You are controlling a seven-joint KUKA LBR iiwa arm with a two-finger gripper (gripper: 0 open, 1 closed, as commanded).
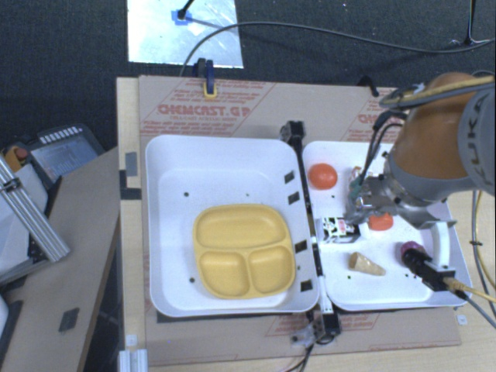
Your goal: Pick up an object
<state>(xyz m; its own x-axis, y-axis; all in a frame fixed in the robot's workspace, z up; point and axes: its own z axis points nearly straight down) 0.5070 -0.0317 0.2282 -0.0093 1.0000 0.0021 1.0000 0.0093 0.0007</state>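
orange piece (380, 223): partly under arm (438, 142) | arm: cut by right edge

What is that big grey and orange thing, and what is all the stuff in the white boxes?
It is a robot arm, reaching in from the right. At its end is a pincer for grabbing things. The picture comes from one camera fixed above the bench, looking down at a slant. On the bench sit two shallow white bins. The left bin holds a yellow tray with three sections. The right bin holds an orange ball, a small orange-red thing, a little printed packet, a tan cone and a purple thing. The pincer hangs low over the right bin, close to the packet and the orange-red thing. I cannot tell whether it has grabbed anything.
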